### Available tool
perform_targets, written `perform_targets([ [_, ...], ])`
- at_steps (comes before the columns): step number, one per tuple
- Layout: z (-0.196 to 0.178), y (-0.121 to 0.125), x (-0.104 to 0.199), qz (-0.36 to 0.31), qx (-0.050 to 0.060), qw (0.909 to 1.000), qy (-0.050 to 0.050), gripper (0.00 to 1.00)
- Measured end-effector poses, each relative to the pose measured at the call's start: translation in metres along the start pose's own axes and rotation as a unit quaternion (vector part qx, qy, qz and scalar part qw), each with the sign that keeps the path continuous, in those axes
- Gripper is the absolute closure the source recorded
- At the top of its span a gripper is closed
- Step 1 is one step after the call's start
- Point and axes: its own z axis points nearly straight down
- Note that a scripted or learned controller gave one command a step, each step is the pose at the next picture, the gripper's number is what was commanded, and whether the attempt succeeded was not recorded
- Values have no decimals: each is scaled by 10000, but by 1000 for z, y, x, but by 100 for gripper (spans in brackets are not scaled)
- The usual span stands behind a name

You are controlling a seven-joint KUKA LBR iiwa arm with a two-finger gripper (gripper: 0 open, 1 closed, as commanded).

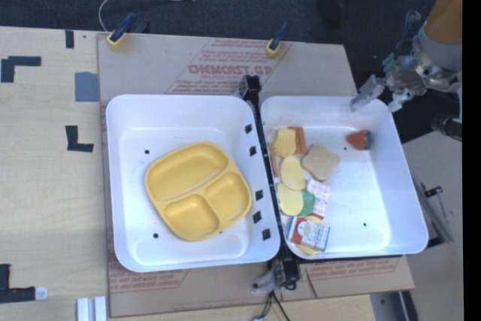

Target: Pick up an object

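The right bin [376, 184] holds a heap of toy food along its left side: a tan cracker piece [286, 140], a bread-shaped slice [321, 161], two pale yellow ovals [291, 173], a green piece [309, 201] and a small printed packet [310, 234]. A red strawberry-like toy [360, 139] lies alone near the bin's far right wall. My gripper [382, 92] hangs over the bin's far right corner, above and right of the strawberry. Nothing shows between its fingers.
In the left bin [128, 162] lies a yellow divided plate [198, 189]. A black hinge strip [258, 162] runs between the bins. Two clamps [120, 31] hold the cardboard sheet at the back, and a cable loops behind it.
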Motion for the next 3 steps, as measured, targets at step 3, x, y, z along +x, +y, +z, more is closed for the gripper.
perform_targets([
  [3,142,-7,122,5,-6,10000,-4,0],
])
